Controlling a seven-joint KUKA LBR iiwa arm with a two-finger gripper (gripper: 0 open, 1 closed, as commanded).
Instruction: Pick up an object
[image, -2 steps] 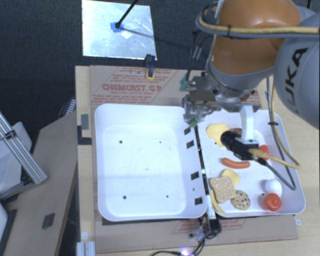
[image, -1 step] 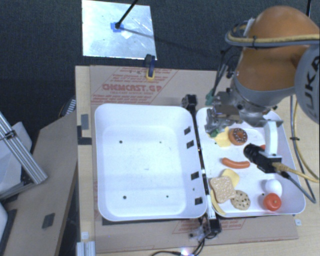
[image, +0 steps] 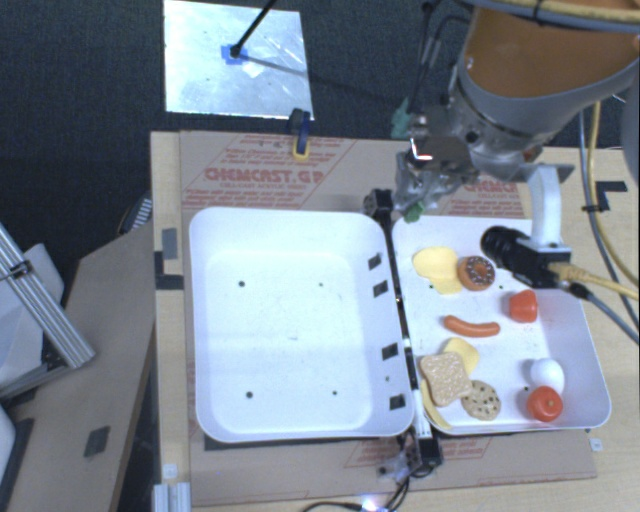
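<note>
Claw (image: 418, 195) sits at upper centre-right, above the right bin's (image: 590, 395) top-left corner; finger state cannot be determined. Right bin holds toy foods: donut (image: 476, 272), sausage (image: 471, 326), cookie (image: 481, 400), tomato (image: 544, 403).

The arm (image: 530, 75) is thick and rounded, grey below a broad orange band, with thin dark cables trailing along its wrist.

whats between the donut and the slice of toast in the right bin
In the camera view, the hot dog sausage lies between the donut and the toast slice, with a yellow piece just above the toast.
</note>
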